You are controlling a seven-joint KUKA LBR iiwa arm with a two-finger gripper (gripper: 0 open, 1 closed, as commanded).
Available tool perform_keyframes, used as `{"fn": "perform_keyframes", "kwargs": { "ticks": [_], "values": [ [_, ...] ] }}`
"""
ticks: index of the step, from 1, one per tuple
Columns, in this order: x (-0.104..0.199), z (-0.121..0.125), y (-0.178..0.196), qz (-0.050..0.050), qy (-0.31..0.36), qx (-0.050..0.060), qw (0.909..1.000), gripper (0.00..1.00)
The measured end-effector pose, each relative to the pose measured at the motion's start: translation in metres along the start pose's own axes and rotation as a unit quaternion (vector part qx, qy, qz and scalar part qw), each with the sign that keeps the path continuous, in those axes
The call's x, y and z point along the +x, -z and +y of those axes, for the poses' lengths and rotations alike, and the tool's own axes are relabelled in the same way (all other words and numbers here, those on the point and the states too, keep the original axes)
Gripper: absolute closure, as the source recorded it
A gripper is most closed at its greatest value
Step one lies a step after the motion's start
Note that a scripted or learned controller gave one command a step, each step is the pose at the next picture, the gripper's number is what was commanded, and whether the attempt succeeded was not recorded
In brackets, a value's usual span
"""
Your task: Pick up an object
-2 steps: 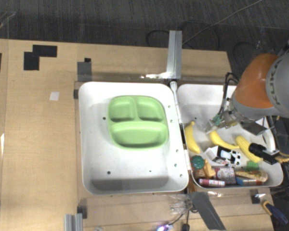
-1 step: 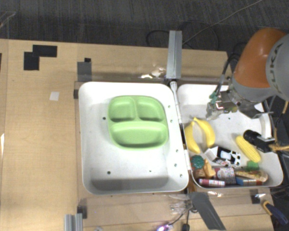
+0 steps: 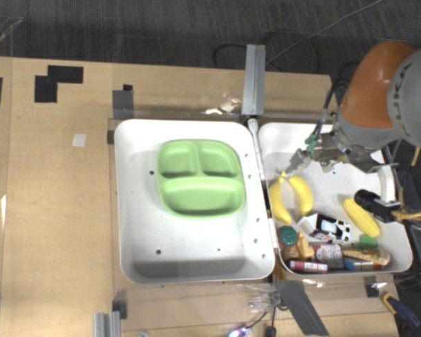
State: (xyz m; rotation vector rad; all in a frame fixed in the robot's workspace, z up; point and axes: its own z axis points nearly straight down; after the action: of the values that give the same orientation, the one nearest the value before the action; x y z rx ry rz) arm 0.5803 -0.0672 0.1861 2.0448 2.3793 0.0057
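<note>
Cluttered small toys (image 3: pixel 335 253) line the near edge of the right white bin (image 3: pixel 401 257), just beyond them a yellow plastic banana (image 3: pixel 299 196) and a yellow corn cob (image 3: pixel 361 216). Above the banana hangs the end effector (image 3: pixel 299 160), fingers slightly parted and grasping nothing; the left white bin (image 3: pixel 133 216) holds a green divided plate (image 3: pixel 200 176).

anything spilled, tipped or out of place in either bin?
Nothing stands out. The green tray lies flat in the left bin. The right bin holds its clutter inside the rim: bananas, a corn cob and small items heaped along the near edge. The gripper hangs above the bananas.
</note>
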Motion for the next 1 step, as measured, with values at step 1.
{"fn": "perform_keyframes", "kwargs": {
  "ticks": [1],
  "values": [
    [-0.0203, -0.0333, -0.0904, 0.000, 0.016, 0.000, 0.9999, 0.00]
  ]
}}
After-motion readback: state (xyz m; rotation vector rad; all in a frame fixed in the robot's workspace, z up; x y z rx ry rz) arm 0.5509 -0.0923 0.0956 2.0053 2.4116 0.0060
